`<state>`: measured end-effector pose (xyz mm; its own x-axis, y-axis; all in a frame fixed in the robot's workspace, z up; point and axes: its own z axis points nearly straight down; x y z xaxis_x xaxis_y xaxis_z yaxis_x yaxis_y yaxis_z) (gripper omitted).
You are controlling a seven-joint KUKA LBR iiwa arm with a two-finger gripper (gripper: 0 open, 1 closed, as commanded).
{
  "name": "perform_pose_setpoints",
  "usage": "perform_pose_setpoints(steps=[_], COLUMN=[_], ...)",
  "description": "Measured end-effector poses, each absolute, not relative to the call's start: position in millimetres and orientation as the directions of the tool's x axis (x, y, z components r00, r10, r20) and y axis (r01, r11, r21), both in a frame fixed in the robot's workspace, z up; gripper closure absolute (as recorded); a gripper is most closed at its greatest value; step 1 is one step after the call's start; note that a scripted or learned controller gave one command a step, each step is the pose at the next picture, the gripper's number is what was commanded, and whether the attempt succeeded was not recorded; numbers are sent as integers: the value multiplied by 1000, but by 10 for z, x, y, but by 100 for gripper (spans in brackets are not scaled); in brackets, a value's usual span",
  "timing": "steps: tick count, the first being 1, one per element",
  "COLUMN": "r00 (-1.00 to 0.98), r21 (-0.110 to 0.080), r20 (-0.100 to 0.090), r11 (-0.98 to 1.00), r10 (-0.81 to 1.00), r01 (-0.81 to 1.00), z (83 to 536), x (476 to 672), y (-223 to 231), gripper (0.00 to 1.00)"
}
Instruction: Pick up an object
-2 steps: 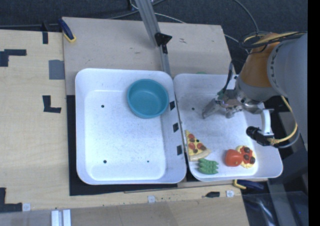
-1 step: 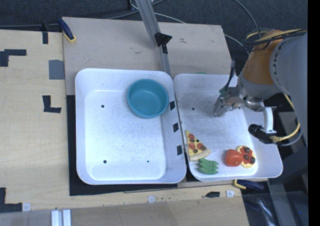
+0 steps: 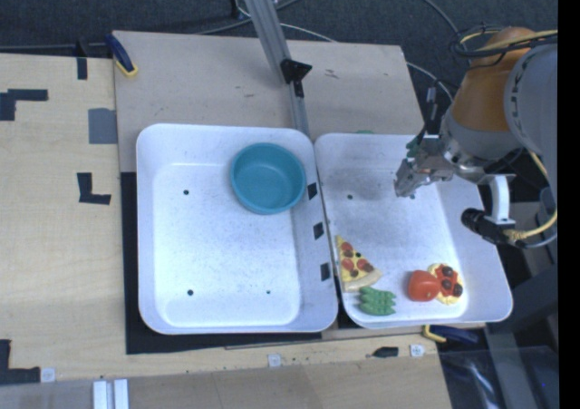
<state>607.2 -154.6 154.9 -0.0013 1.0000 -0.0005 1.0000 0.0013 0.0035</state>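
Arm over right bin, nothing held.
Tan bench on dark carpet carries two white bins. Gripper hangs above the right bin at its far side; finger spacing cannot be told. Near end of that bin: pizza slice toy, green toy, red-and-yellow toy, all well apart from the gripper. Teal bowl sits in the left bin.

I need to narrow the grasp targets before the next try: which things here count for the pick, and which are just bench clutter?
For the job:
- gripper, over the right bin
- pizza slice, green toy, red and yellow toy, all at that bin's near end
- blue bowl in the left bin

Lying about:
- yellow and blue clip at the board's far left corner
- metal pole
- black tape marks
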Motion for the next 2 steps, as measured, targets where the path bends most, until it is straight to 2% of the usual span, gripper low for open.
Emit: perform_pose_setpoints(steps=[2], r00=[0], r21=[4], r20=[-1], r11=[0], r10=[1000], r01=[1000], z=[2667], x=[6064], y=[-1509], gripper=[100])
